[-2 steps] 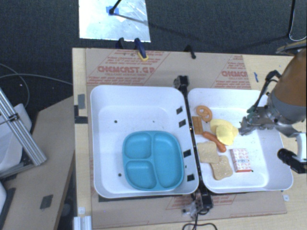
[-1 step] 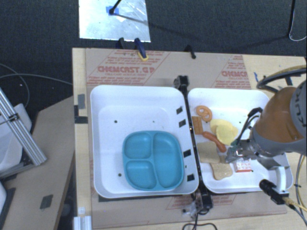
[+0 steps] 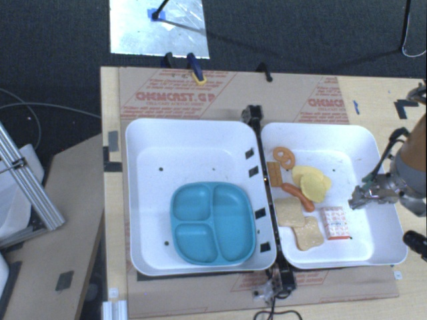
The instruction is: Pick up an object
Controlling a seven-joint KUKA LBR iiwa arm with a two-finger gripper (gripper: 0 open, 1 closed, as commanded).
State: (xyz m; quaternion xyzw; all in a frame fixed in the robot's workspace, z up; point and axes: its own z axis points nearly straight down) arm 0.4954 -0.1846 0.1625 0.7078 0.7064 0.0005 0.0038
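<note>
White right bin (image 3: 363,139) is holding the toys; gripper (image 3: 360,197) is hovering at its right edge, finger state unclear; advise centring over the packet (image 3: 335,223).

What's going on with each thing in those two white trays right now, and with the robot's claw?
Blue divided plate: flat in left bin, nothing on it.
Pretzel: lying in right bin.
Yellow toy food: lying loose, untouched.
Orange stick: lying beside the yellow piece.
Small packet: lying flat.
Gripper: over right bin's edge, holding nothing visible.
</note>
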